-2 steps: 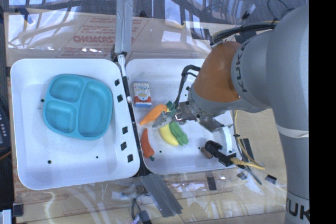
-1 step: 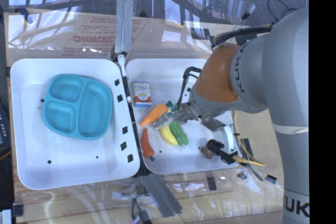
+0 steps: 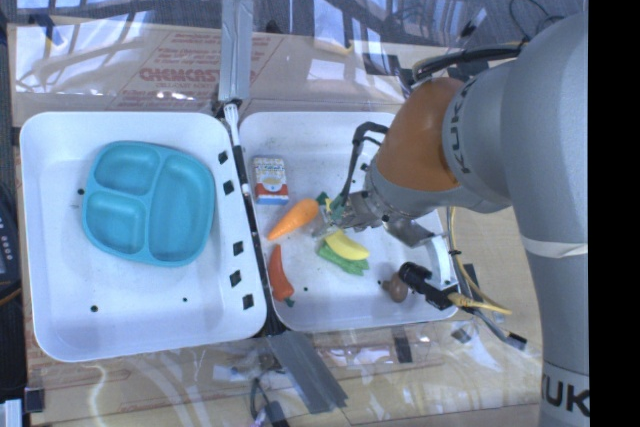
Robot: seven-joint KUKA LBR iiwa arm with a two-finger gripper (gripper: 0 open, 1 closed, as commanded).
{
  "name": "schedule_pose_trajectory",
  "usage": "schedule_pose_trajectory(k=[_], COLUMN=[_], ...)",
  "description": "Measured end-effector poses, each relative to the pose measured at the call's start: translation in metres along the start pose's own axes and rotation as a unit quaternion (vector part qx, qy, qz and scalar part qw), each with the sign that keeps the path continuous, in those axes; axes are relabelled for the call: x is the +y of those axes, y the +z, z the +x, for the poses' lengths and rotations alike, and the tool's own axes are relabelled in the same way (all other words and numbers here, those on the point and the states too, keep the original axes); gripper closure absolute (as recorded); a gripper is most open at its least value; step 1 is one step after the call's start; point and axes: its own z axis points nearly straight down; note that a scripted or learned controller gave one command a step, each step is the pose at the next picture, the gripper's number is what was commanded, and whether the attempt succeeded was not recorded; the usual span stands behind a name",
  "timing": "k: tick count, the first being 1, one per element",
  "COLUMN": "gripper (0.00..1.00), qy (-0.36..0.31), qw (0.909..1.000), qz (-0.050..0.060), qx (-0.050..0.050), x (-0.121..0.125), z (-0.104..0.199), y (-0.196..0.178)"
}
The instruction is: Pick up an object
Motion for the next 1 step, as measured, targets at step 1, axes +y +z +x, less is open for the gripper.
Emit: schedule_pose_trajectory(k=[1], gripper=[1.00], qy=[0.042], qw=[0.9991], qz=[-0.002], qx=[0.000], x=[-0.0031], z=[0.0284], y=[-0.1229])
